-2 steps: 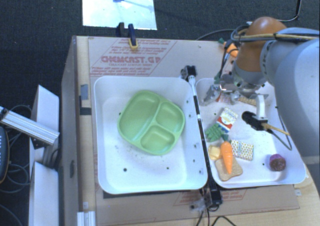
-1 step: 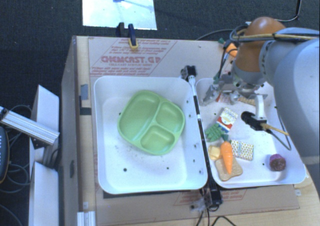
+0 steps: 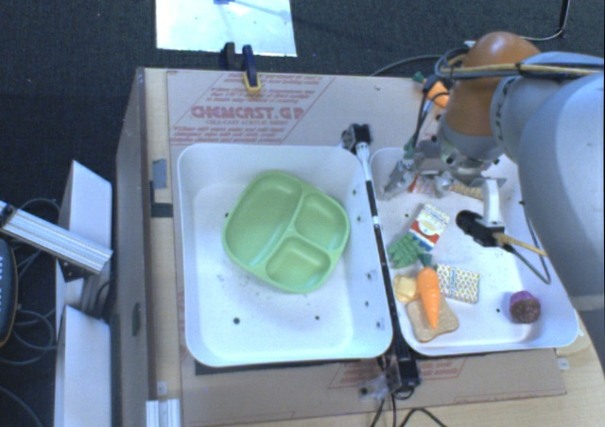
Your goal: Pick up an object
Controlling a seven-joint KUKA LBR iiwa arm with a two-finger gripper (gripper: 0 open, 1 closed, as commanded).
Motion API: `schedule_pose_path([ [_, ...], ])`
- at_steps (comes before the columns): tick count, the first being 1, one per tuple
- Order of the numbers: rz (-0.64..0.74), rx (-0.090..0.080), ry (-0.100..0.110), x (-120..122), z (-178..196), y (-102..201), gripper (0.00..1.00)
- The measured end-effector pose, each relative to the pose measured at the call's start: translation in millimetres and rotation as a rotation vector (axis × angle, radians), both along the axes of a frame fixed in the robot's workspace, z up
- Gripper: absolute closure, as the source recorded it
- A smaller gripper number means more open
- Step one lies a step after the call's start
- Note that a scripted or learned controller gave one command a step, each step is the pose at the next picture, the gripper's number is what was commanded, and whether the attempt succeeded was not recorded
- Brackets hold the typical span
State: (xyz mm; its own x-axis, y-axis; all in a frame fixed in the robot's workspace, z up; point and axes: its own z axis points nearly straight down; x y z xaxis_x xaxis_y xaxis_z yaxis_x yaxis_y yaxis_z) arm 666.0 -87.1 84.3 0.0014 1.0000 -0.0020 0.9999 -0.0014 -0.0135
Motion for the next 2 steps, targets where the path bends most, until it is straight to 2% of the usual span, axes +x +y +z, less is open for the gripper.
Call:
schedule_pose_path([
  [2,0.0,0.0,0.0,0.0,0.0,-0.3,0.0],
])
